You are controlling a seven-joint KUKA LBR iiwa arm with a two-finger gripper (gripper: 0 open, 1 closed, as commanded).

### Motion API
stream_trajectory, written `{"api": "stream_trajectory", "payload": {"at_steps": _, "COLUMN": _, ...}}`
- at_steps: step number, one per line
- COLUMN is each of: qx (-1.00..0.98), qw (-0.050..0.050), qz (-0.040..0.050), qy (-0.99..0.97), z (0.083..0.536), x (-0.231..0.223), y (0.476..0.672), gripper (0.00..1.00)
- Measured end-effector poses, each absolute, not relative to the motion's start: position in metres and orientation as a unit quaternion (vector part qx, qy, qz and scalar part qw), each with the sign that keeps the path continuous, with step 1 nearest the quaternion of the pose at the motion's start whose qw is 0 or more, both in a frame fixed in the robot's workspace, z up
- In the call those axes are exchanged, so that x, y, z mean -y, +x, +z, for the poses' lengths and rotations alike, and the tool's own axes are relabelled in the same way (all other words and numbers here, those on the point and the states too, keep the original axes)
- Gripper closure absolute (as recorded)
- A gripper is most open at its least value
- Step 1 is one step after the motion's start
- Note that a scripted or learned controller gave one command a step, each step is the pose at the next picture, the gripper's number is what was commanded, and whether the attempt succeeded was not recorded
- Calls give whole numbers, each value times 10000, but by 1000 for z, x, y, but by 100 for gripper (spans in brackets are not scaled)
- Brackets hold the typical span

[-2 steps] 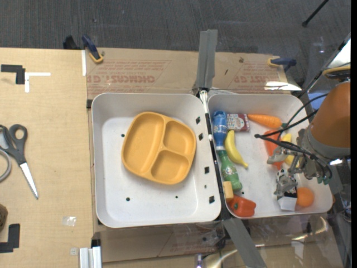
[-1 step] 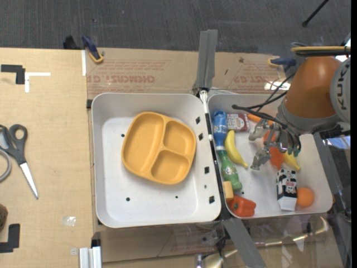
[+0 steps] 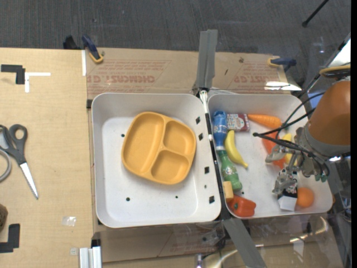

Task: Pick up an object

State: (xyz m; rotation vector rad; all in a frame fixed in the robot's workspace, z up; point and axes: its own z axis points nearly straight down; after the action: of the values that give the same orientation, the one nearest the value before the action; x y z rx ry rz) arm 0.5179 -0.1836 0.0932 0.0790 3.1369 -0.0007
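The claw (image 3: 286, 186) hangs low in the right bin (image 3: 254, 149), just beside an orange ball (image 3: 305, 197) at the near right corner; whether it is spread or pinching anything, I cannot tell. A banana (image 3: 235, 149), a carrot (image 3: 266, 119) and a red pepper (image 3: 241, 206) lie in that bin, and a yellow divided plate (image 3: 159, 147) sits in the left bin (image 3: 106, 166).

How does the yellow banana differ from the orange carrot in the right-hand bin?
The yellow curved plastic banana runs top to bottom of the view; the orange tapered plastic carrot lies sideways. The banana bends; the carrot is straight, narrowing to its right end. The banana rests nearer the bin's middle, the carrot near its far wall. Both look like toy food.
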Motion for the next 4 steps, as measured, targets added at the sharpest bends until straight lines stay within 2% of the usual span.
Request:
{"api": "stream_trajectory", "payload": {"at_steps": 1, "qx": -9877, "qw": 39, "qz": 1, "qy": 1563, "z": 94, "x": 155, "y": 615, "gripper": 0}}
{"api": "stream_trajectory", "payload": {"at_steps": 2, "qx": -9492, "qw": 18, "qz": -2, "qy": 3146, "z": 93, "x": 98, "y": 622, "gripper": 0}}
{"api": "stream_trajectory", "payload": {"at_steps": 3, "qx": -9463, "qw": 20, "qz": -4, "qy": 3232, "z": 126, "x": 178, "y": 589, "gripper": 0}}
{"api": "stream_trajectory", "payload": {"at_steps": 4, "qx": -9454, "qw": 9, "qz": -1, "qy": 3260, "z": 92, "x": 190, "y": 553, "gripper": 0}}
